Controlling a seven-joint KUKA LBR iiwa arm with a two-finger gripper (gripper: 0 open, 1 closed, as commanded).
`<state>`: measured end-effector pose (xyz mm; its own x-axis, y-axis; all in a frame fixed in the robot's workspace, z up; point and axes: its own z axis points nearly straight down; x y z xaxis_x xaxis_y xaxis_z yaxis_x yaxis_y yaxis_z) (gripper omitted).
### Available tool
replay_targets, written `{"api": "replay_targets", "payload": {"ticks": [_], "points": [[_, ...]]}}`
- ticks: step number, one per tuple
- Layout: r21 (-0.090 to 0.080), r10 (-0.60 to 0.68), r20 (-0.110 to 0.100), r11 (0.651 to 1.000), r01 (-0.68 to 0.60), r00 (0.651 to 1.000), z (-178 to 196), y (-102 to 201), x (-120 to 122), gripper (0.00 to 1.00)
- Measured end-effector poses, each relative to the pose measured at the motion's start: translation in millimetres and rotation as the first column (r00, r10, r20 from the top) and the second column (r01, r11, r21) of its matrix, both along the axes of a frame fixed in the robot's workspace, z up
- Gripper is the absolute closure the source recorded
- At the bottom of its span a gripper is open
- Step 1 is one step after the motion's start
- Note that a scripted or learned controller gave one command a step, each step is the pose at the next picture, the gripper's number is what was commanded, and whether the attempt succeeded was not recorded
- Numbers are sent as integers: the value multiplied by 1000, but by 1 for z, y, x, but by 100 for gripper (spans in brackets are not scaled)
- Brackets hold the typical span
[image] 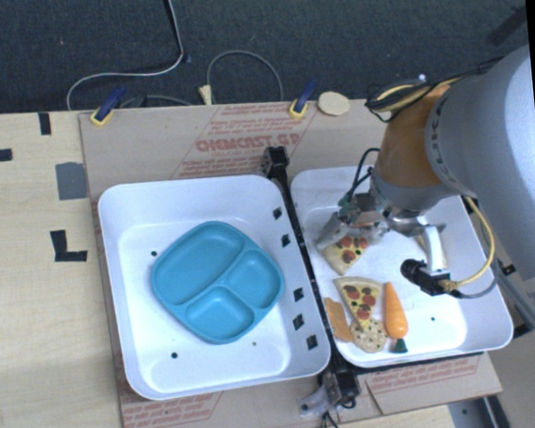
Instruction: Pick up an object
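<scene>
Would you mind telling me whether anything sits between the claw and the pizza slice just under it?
Nothing visible does: the claw hangs right over the upper pizza slice in the right bin.

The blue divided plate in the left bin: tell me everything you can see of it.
The blue divided plate is a light blue, plastic-looking tray with rounded corners and three compartments: one large one along its upper left, two smaller ones toward the lower right. It lies flat, right side up, turned at an angle, on the floor of the left bin. Nothing lies in it.
</scene>
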<state>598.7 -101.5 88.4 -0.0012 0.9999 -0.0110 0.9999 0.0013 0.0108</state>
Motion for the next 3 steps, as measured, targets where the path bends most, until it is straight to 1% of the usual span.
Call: {"api": "replay_targets", "payload": {"ticks": [1,2,3], "points": [[6,0,1,1000,0,1000,2,-4,1,0],[8,1,-2,1000,0,1000,1,-8,5,0],[5,-2,-1,1000,2,1000,0,-6,-9,0]]}}
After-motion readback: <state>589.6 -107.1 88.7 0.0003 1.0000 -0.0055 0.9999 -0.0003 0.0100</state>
